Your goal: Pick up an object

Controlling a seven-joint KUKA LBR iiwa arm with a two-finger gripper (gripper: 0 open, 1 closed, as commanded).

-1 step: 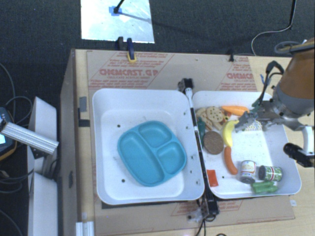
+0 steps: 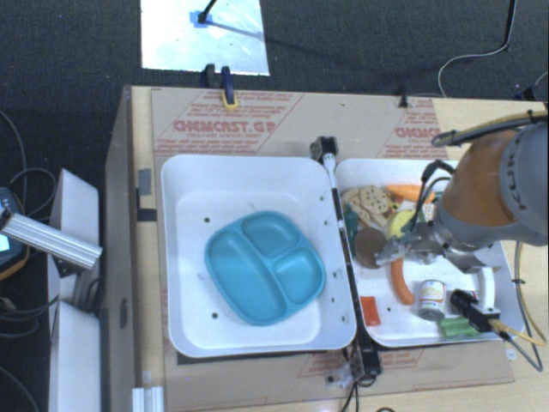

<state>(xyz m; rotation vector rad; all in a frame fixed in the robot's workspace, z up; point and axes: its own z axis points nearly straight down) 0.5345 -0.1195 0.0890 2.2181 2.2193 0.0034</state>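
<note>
Hovering low inside the right bin (image 2: 400, 321), my gripper (image 2: 401, 249) comes in from the bin's right side and sits over the clutter near its left wall. I cannot tell whether the gripper is open or closed, since my wrist covers it from this angle, so I make no claim of holding anything. Everything looks to rest on the bin floor.

Likely target, my guess: the orange sausage (image 2: 401, 283), just on the near side of the gripper, lying loose with space around it. The brown disc (image 2: 369, 249) is just beside the gripper, close to the left wall, flat and probably harder to pinch.

Crowded far-left corner: a cracker (image 2: 374, 200), a carrot (image 2: 403, 192) along the far edge, and a yellow piece (image 2: 399, 223) partly under my wrist. They touch each other, so a grab there could catch two.

Toward the near edge a small can (image 2: 431, 297) stands upright, apart from the sausage. A red block (image 2: 369, 310) lies in the near-left corner. A green thing (image 2: 455, 326) is at the near edge, maybe a marker, too small to tell.

The left bin (image 2: 197, 196) carries a blue divided plate (image 2: 264, 267), flat in its middle. I judge it too wide to pinch, which is why I am working the right bin.
</note>
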